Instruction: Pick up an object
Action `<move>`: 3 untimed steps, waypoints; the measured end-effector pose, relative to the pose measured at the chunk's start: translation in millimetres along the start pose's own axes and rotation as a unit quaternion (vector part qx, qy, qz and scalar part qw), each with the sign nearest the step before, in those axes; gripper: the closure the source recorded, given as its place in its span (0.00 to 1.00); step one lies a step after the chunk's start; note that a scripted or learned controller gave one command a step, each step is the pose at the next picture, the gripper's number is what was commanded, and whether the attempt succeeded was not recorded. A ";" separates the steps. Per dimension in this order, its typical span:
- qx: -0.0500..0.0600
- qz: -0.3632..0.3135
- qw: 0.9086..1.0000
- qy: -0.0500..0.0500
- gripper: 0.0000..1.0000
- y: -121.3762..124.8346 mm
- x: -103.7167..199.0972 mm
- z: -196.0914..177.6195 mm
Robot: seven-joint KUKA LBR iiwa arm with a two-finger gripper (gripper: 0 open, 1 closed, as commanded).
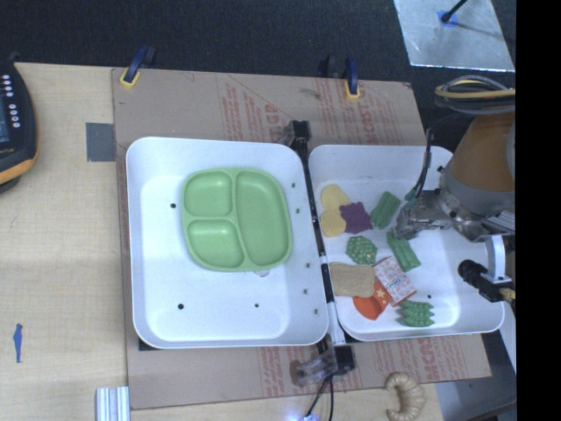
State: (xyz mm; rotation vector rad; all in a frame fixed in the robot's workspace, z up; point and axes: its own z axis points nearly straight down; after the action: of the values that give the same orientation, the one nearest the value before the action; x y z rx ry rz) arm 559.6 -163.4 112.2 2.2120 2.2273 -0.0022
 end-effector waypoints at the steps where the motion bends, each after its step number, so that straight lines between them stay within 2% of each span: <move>1: 0.001 -0.001 1.000 0.000 0.00 -0.2 0.2 0.6; 2: 0.000 -0.001 1.000 0.001 0.00 38.1 21.2 18.7; 3: -0.001 0.000 1.000 0.001 0.00 99.7 13.3 19.0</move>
State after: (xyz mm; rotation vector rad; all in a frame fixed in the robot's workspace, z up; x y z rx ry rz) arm 659.2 -149.4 93.3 2.2119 2.2257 0.0025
